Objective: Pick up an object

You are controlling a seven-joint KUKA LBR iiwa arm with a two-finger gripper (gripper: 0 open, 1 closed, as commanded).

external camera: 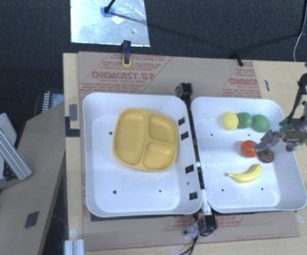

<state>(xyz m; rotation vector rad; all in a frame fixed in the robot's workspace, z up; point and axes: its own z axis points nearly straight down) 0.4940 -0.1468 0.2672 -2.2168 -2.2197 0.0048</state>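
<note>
The right bin [281, 193] holds several pieces of toy food. A yellow lemon [230, 121] and two green fruits [244, 119] [260, 122] lie in a row near its far wall. Further forward sit a red tomato [248, 149], a small brown piece [266, 156] and a yellow banana [245, 174]. My gripper [266, 142] reaches in from the right edge. It hangs low just right of the tomato and right over the brown piece, partly hiding it. Nothing is visibly held.
The left bin [97, 195] holds a yellow divided plate [145, 139]. A black hinge strip [193, 147] runs between the bins. Both bins rest on cardboard [142, 73], and the near half of the right bin has bare floor.
</note>
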